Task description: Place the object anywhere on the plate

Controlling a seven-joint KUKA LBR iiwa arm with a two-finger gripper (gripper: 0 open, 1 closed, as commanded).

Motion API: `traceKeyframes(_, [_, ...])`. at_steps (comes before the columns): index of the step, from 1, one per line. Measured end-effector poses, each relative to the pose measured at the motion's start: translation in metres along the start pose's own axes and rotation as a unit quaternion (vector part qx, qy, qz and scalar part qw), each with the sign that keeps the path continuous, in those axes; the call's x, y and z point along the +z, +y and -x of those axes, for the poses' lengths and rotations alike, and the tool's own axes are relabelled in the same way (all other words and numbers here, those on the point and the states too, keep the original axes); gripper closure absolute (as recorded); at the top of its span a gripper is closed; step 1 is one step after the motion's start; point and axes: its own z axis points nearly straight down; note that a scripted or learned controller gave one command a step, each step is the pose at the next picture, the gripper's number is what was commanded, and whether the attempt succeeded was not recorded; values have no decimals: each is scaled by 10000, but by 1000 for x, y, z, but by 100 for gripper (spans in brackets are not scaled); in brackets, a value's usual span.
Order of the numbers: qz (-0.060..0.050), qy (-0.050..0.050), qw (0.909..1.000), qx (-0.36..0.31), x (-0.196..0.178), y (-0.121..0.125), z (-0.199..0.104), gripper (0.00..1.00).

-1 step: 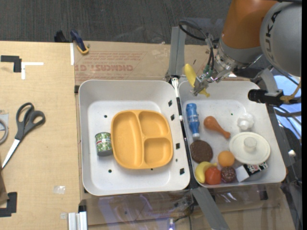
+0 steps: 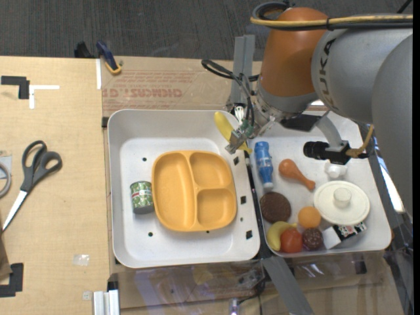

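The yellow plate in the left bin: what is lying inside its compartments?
The three compartments of the yellow plate hold nothing visible. A small green can lies beside its left edge, on the bin floor. Nothing covers the plate.

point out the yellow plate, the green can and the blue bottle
yellow plate [image 2: 172, 195]: camera view, floor of its large left compartment
green can [image 2: 141, 196]: camera view, middle of its label side
blue bottle [image 2: 264, 164]: camera view, middle of its body

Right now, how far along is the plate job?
Partly done, it seems: the claw is up over the seam between the bins with a yellow banana-like object at its tip; I cannot confirm a firm grip. In hand: the carry. Left: setting it on the orange divided plate, which holds nothing yet.
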Motion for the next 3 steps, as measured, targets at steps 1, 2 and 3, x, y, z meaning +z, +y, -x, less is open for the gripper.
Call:
traceKeyframes(1, [-3, 2, 9999, 137, 5, -44, -67, 100])
traceKeyframes(2, [4, -9, 9961, -885, -37, -10, -131, 100])
traceKeyframes(3, [4, -9, 9961, -883, -37, -10, -131, 0])
